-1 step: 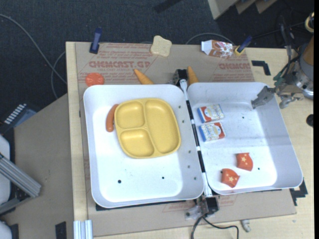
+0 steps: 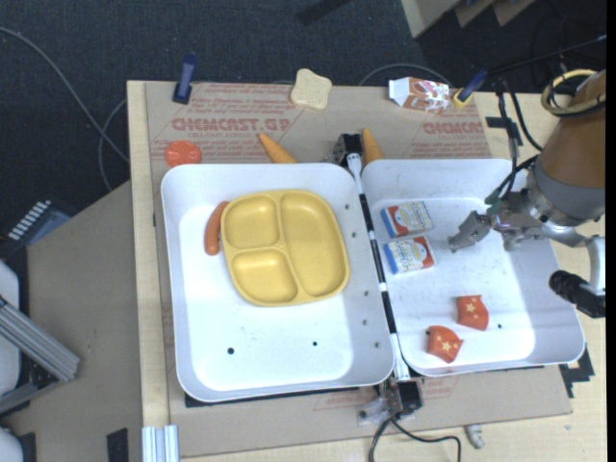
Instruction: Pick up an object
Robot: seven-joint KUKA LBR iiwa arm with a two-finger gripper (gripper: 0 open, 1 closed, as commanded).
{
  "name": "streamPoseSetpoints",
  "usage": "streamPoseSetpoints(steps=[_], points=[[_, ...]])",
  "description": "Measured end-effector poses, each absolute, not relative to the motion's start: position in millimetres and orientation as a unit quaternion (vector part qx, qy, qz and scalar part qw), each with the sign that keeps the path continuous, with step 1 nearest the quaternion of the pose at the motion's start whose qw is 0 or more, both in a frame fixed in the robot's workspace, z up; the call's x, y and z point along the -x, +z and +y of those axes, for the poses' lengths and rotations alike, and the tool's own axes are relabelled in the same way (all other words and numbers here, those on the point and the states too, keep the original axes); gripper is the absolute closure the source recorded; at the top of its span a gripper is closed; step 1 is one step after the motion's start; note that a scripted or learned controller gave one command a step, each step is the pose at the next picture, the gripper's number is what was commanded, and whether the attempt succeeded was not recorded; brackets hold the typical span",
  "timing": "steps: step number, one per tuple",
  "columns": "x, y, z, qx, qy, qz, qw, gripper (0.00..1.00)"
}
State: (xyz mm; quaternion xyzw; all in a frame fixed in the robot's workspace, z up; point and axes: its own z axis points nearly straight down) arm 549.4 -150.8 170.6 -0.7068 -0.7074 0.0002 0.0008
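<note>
The right bin (image 2: 520, 287) holds two small blue-and-white cartons, one (image 2: 407, 218) behind the other (image 2: 408, 255), along its left side. Two red pieces (image 2: 472, 312) (image 2: 444, 343) lie nearer the front. My gripper (image 2: 487, 238) hovers over the middle of this bin, just right of the cartons, with the arm (image 2: 576, 157) coming in from the right. Its two fingers stand apart and nothing sits between them. One fingertip (image 2: 460, 239) points toward the cartons without touching them.
The left bin (image 2: 192, 325) carries a yellow divided plate (image 2: 285, 246) with a red sausage (image 2: 212, 229) beside it. On the board behind the bins lie a bread slice (image 2: 310, 88), two carrots (image 2: 277, 148) (image 2: 372, 145), an orange disc (image 2: 180, 152) and a carton (image 2: 420, 92).
</note>
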Motion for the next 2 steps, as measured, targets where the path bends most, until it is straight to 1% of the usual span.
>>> streamPoseSetpoints(steps=[1,2], points=[[-509.3,84.2,-157.8,0.707,0.0002,-0.707,0.000,0.00],[-478.7,84.6,-150.9,0.707,0.0001,-0.707,0.001,0.00]])
